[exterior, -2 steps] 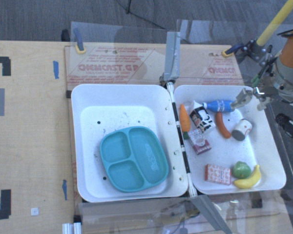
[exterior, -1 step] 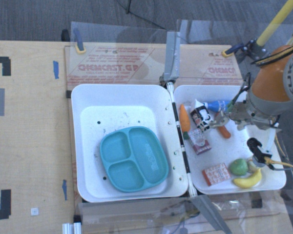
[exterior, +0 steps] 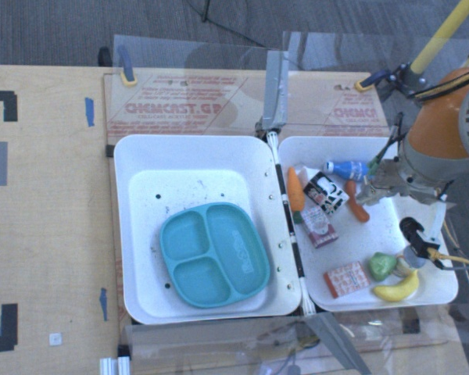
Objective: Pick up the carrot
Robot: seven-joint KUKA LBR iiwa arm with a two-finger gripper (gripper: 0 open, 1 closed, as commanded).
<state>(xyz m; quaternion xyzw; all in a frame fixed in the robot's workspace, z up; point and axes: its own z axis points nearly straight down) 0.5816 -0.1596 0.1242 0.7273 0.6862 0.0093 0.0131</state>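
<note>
Plainly orange and tapered, greenish at the near tip: carrot (exterior: 295,190), lying lengthwise against the left wall of the right bin (exterior: 445,287), just beside a black-and-white packet (exterior: 326,191). Well apart from it, toward the bin's right side, gripper (exterior: 373,184) low over a smaller orange piece (exterior: 358,208) and near a blue bottle (exterior: 345,167), spread or closed impossible to tell. Beyond the far edge, red print on a brown-papered sheet (exterior: 184,104), reading roughly CHEMCAST GP; packet labels too small to read.
</note>
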